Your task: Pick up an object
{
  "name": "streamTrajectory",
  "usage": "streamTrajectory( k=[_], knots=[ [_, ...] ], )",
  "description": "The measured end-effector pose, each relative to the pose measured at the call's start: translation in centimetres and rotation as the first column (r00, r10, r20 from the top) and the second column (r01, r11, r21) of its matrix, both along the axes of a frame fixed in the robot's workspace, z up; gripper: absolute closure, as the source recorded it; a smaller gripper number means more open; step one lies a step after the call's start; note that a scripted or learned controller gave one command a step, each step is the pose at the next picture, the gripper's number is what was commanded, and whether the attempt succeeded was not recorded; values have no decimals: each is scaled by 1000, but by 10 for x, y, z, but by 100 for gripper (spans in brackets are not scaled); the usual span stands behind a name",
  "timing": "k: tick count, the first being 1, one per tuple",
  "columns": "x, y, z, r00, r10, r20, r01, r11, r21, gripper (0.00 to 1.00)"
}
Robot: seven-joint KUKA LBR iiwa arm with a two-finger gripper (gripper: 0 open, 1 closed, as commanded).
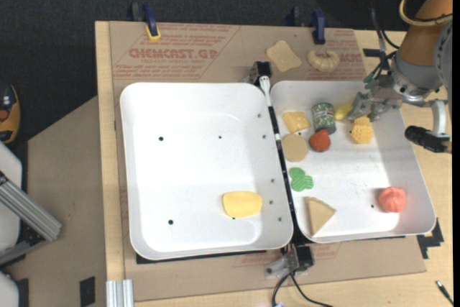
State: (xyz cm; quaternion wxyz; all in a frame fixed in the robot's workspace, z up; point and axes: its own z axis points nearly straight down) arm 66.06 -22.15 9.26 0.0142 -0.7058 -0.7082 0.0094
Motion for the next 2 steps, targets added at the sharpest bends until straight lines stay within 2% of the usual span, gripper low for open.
streamTrajectory(
  k=[1, 2],
  knots=[
    [0, 84, -7, 1000, -3, -1, 3, 1000, -15, 100],
    [9, 186, 101, 999, 7, 48, -7, 1000, -4, 100]
  ],
)
